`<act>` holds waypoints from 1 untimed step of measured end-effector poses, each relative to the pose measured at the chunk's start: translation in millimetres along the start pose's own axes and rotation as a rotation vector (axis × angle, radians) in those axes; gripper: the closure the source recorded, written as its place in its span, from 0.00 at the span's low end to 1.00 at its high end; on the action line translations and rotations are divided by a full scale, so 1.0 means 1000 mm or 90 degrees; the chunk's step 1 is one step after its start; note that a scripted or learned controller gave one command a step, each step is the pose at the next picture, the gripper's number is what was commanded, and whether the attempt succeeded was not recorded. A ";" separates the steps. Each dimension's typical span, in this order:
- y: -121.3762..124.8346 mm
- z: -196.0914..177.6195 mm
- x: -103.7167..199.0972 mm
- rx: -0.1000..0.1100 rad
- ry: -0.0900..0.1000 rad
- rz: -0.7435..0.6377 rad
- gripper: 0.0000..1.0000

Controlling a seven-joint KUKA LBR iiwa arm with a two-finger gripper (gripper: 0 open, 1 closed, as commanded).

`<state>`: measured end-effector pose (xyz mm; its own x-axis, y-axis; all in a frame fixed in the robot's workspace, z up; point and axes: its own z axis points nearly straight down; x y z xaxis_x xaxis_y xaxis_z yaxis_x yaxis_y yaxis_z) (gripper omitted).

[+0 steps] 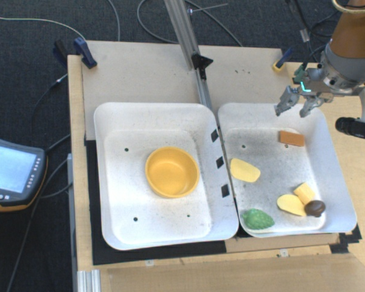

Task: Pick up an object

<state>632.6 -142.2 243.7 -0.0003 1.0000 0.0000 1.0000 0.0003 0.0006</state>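
My gripper (297,107) hangs over the far edge of the right bin (334,163), fingers spread apart with nothing between them. An orange-brown block (291,139) lies just below it in the bin. Nearer the bin's left side rests a pale yellow piece (244,170). Along the near edge sit a green lump (257,218), a yellow wedge (290,204), a yellow cylinder (304,192) and a dark brown ball (315,208). A yellow bowl (172,171) stands in the middle of the left bin (118,163).
A metal post (185,29) slants up behind the bins, ending in a bracket at their dividing wall. Blue clamps (84,51) hold the board's far corners. A teach pendant (11,172) lies off the bench to the left.
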 end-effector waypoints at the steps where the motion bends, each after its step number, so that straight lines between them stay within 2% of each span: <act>1: 0.000 0.000 0.000 0.000 0.000 0.000 0.00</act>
<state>632.6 -142.2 243.6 -0.0003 1.0000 0.0000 1.0000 0.0003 0.0005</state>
